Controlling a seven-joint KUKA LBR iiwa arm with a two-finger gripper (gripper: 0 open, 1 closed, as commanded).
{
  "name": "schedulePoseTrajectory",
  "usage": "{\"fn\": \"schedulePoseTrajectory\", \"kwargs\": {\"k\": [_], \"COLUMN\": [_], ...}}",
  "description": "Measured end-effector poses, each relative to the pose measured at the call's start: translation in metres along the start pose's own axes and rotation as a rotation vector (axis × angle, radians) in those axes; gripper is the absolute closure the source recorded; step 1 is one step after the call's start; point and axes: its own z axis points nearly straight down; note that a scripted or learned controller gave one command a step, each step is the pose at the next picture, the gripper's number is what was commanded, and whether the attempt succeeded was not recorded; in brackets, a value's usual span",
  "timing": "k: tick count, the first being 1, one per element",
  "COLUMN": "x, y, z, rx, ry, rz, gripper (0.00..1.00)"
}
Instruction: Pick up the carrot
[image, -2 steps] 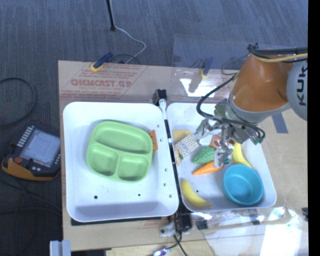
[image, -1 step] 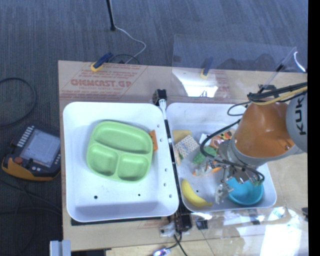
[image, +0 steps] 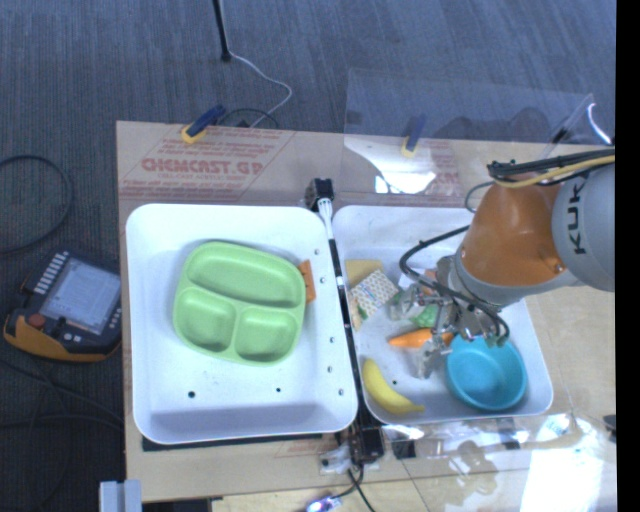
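Here, carrot (image: 409, 339) just left of hand (image: 440, 345) (grip state unclear), right bin (image: 440, 222).

Arm reaches in from right (orange band showing), gripper (image: 437, 338) lowered.

Your bench (image: 225, 160) (a brown board with red lettering) carries two white bins side by side: the left bin (image: 150, 300) and the right bin (image: 400, 215), their inner rims touching.
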Motion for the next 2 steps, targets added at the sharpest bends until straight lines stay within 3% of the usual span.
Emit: {"fn": "schedulePoseTrajectory", "kwargs": {"k": [1, 2], "x": [0.019, 0.032], "y": [0.021, 0.021], "z": [-0.001, -0.001], "rx": [0.008, 0.004], "ry": [-0.015, -0.016], "rz": [0.285, 0.619], "gripper": [0.00, 0.00]}}
